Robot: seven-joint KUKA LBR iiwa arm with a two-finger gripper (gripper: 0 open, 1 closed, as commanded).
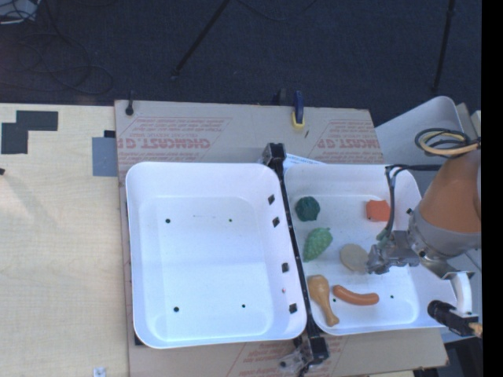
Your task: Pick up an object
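The right bin (409, 314) holds several small objects: a dark green ball-like piece (307, 207), a light green leafy piece (317, 243), an orange block (377, 210), a tan stone-like lump (353, 257), a tan drumstick shape (322, 296) and an orange sausage (356, 295). My gripper (378, 261) hangs low over the right bin, just right of the tan lump and touching or nearly touching it. Nothing shows between its fingers.
The left bin (141, 234) sits beside the right one, with a black divider clip strip (284, 234) between them. Both rest on a cardboard sheet (196, 136). Cables and a yellow ring (442, 140) lie at the right behind the arm.
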